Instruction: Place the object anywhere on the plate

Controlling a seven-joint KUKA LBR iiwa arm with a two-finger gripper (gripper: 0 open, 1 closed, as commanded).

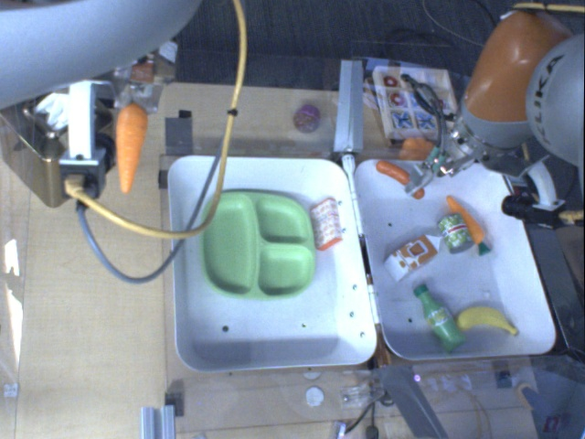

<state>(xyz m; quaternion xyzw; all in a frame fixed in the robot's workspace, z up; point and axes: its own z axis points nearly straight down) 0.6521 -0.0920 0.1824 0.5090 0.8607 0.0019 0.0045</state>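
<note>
In the camera view, two white bins sit side by side on the desk. The left bin (196, 337) holds a green plate (259, 242) with compartments, and a small red and white packet (326, 223) lies just beside the plate's right rim.

The right bin (530, 332) holds an orange sausage (395, 171) near its upper left corner, a small carton (412, 255), a can (454, 231) touching a small carrot (465, 220), a green bottle (439, 316) and a banana (486, 319).

The hand (430, 174) is over the upper left corner of the right bin, just beside the sausage. Whether its fingers are apart or together, I cannot tell.
</note>
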